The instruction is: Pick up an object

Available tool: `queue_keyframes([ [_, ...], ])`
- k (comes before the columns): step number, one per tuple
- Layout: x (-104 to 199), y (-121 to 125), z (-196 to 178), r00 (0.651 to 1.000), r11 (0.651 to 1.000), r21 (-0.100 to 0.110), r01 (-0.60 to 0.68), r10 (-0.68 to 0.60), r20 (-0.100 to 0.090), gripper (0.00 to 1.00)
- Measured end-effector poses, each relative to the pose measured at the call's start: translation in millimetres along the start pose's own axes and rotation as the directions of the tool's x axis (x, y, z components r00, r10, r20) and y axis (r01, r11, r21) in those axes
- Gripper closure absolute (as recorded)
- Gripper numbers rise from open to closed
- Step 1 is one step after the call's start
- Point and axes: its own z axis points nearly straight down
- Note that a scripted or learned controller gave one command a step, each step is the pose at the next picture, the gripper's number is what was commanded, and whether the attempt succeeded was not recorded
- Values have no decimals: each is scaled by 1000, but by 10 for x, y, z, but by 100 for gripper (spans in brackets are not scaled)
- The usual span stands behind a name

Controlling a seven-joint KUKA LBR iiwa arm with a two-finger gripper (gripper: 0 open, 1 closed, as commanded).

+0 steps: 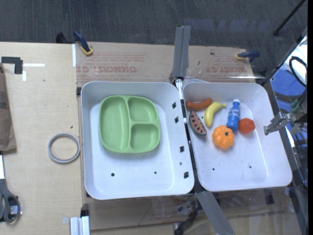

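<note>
The right bin holds several toy foods in its far half. A red sausage lies at the back left, with a yellow banana beside it and a watermelon slice in front. A blue bottle lies next to a red tomato. An orange pumpkin sits in front of them. A grey part of my gripper reaches over the bin's right rim, apart from the tomato and touching none of the objects.
The left bin bears a green divided plate. A grey tape ring lies on the bench to the left. Clamps hold the cardboard behind the bins. The near half of the right bin is bare.
</note>
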Motion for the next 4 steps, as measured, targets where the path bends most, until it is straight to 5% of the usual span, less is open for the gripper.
queue_keyframes([
  [1,-172,719,-541,1000,1000,-2,2,-2,1,0],
  [2,143,1631,584,1000,1000,-1,2,-2,1,0],
  [3,266,1010,1737,1000,1000,-2,-3,3,0,0],
  [4,258,1009,1646,1000,1000,-2,-6,6,1,100],
])
